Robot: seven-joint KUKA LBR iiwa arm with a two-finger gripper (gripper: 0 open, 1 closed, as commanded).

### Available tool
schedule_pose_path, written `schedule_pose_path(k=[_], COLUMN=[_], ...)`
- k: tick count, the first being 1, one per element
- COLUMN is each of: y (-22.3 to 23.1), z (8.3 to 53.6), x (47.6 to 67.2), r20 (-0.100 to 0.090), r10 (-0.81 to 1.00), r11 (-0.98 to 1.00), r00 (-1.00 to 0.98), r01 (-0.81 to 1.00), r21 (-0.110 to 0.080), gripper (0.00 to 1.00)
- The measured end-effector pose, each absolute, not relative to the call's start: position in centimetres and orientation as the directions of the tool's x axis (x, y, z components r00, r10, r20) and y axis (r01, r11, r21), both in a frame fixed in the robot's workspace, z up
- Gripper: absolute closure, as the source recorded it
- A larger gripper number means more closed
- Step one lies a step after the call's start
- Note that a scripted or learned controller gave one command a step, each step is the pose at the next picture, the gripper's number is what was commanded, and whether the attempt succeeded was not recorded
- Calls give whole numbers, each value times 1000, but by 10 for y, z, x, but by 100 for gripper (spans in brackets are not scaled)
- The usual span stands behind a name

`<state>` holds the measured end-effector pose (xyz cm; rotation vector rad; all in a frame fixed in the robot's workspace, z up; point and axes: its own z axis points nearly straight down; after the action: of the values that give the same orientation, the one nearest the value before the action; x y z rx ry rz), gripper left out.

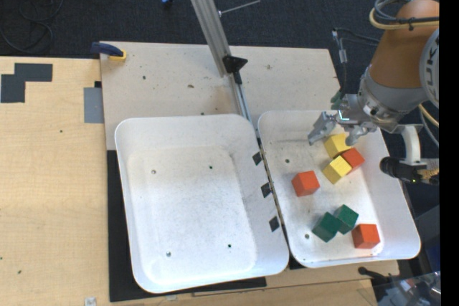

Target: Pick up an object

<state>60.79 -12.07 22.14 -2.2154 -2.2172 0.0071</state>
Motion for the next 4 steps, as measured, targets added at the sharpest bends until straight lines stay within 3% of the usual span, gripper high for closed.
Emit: schedule_pose_path(k=[1, 3, 4], y=[-121, -122, -121], z=[224, 128, 90], x=[609, 617, 617], r20=[1, 1, 0], r10=[1000, 1000, 1000], r11=[0, -1, -3], r00=[0, 1, 3], r01=[1000, 1000, 1000], r21=[-3, -8, -1], gripper=[0, 0, 0])
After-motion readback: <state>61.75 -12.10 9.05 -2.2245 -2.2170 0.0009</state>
